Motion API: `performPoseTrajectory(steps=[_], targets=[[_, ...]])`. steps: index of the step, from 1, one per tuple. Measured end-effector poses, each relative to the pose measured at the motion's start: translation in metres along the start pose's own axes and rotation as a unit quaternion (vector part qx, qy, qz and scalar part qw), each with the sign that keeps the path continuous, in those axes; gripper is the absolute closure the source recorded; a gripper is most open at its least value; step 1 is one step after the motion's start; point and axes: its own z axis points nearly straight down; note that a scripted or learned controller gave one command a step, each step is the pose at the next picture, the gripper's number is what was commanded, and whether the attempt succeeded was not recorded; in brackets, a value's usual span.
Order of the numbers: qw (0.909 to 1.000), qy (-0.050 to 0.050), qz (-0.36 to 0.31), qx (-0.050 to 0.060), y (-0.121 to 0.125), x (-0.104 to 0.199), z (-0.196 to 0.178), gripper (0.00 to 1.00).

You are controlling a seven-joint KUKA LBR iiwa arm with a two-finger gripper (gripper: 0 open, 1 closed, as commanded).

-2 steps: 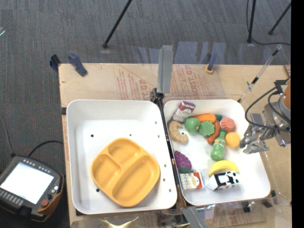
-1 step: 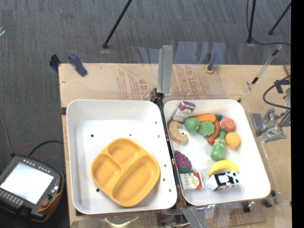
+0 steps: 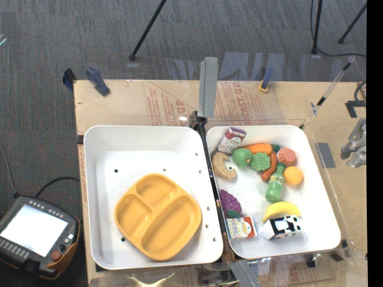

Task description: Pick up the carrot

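My gripper [image 3: 354, 150] hangs at the far right of the camera view, outside the right bin [image 3: 326, 187] and level with its upper half; I cannot tell its state from this blurred grey shape; nothing shows in its grasp. The carrot [image 3: 261, 148] lies well apart from me, to my left across the bin's right wall, in the upper part of the pile; its long axis runs roughly left to right, pointing more or less along my line of reach, so I judge a grasp across its width calls for coming from above. It sits just beside a green ball [image 3: 242, 156] and a bumpy green fruit [image 3: 260, 161], with a red piece [image 3: 286, 156] between it and me; crowding looks like the main risk. The yellow divided plate [image 3: 158, 216] rests in the left bin [image 3: 102, 160], farther off.
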Motion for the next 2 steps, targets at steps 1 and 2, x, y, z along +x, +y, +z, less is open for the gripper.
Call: performPoseTrajectory(steps=[1,2], targets=[[0.9988,0.006,-0.049,-0.003,-0.002,0.0,0.005,1.0],[0.9988,0.005,-0.048,-0.003,-0.007,-0.002,-0.02,1.0]])
